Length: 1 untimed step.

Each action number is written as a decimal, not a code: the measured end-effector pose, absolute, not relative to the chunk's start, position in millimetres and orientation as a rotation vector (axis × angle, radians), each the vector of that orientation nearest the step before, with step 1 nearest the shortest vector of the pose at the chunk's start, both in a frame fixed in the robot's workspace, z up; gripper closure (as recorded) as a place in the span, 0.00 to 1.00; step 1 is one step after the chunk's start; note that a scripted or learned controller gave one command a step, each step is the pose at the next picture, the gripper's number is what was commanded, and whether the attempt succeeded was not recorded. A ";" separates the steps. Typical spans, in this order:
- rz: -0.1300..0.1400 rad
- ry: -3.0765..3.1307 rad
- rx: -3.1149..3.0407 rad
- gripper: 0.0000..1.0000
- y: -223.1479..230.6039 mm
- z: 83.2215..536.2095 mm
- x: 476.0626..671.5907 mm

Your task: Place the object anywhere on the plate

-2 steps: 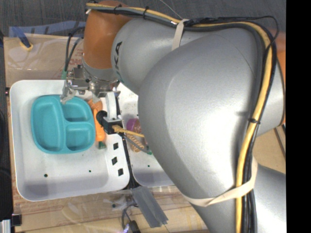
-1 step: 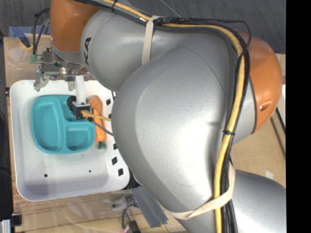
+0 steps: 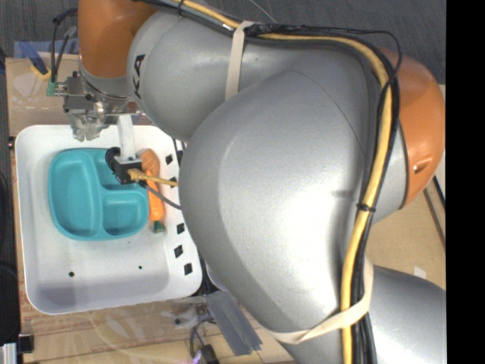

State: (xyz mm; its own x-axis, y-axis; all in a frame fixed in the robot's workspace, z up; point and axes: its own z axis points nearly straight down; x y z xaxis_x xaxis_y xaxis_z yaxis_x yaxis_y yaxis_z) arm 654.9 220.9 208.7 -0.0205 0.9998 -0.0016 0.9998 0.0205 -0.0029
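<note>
A teal plate [image 3: 83,196] with three compartments lies in the left white bin [image 3: 91,279]. An orange carrot [image 3: 155,199] with a green end lies lengthwise on the bin floor, right against the plate's right rim and outside it. My gripper [image 3: 87,131] hangs over the bin's far edge, above the plate's far left corner and well left of the carrot. Nothing shows beneath its tip. The arm's grey body covers the whole right side of the view.
Several small black marks dot the bin's right wall [image 3: 180,237] and floor. The bare wooden bench [image 3: 114,332] shows in front of the bin, with cables and a grey bracket near its front edge.
</note>
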 end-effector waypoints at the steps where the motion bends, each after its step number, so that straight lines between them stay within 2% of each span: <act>1: -0.001 -2.234 -2.209 1.00 220.1 229.5 655.7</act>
State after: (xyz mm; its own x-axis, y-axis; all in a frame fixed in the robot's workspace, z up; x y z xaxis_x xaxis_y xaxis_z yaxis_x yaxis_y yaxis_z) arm 655.7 220.1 229.5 -0.0114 0.9999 0.0001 0.9999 0.0114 0.0006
